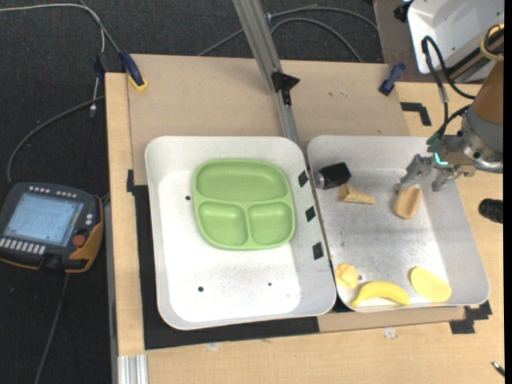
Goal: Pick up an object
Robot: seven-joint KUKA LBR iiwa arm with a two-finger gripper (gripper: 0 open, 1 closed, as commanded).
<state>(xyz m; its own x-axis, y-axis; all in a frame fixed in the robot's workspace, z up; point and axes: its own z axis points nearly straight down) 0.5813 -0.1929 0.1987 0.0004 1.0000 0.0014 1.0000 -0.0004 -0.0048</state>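
Over right bin (472,246), gripper (426,176) low, finger spread not discernible. Just below-left, touching or nearly, tan bread-like piece (407,202). Near front rim: banana (380,294), yellow slice (430,284). Left bin (172,294): green tray (242,203).

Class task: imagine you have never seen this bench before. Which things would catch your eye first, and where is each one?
The bright green divided tray stands out most, lying in the middle of the left bin. Next come the yellow banana and other food pieces along the near edge of the right bin. Last, the gripper reaches in from the right, just above a tan piece.
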